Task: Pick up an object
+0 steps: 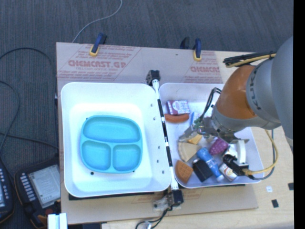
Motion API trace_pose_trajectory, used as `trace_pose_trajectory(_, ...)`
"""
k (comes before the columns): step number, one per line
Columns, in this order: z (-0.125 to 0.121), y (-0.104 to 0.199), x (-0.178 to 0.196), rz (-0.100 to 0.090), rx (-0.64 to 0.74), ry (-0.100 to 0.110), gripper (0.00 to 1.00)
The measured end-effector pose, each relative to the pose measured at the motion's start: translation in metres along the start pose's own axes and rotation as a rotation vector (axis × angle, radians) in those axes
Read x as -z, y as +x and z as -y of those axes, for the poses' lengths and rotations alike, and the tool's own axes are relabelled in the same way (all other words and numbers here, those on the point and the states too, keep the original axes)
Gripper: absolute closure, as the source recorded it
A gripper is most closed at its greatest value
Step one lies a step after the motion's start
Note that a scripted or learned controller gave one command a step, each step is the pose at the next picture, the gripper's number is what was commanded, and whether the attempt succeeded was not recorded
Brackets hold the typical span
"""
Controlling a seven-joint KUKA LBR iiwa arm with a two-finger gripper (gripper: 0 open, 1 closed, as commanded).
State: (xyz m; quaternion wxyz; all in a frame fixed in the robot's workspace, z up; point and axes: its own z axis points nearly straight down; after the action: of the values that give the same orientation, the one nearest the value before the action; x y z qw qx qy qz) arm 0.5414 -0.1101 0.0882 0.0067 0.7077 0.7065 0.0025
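In the right bin point(169, 93) we see a loose heap of small objects. A purple-and-white packet point(179, 107) lies flat at the upper left, touching a red-brown sausage shape point(176, 118) just below it. A tan flat piece point(187, 150) lies mid-bin. A brown ridged item point(183, 171) rests against the lower left wall. A black block point(201, 169) touches a blue bottle point(208, 158), which lies tilted. A magenta object point(218, 146) lies just right of the bottle. A small dark-capped bottle point(228, 167) lies near the lower right corner.
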Motion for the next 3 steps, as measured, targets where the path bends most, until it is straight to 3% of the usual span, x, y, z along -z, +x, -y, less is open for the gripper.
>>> trace_pose_trajectory(1,-0.001,0.0007,0.0093,-0.003,0.001,0.002,1.0)
trace_pose_trajectory(2,-0.0009,0.0008,0.0092,-0.003,0.001,0.002,0.0)
trace_pose_trajectory(3,-0.0015,0.0008,0.0176,-0.004,0.001,0.004,1.0)
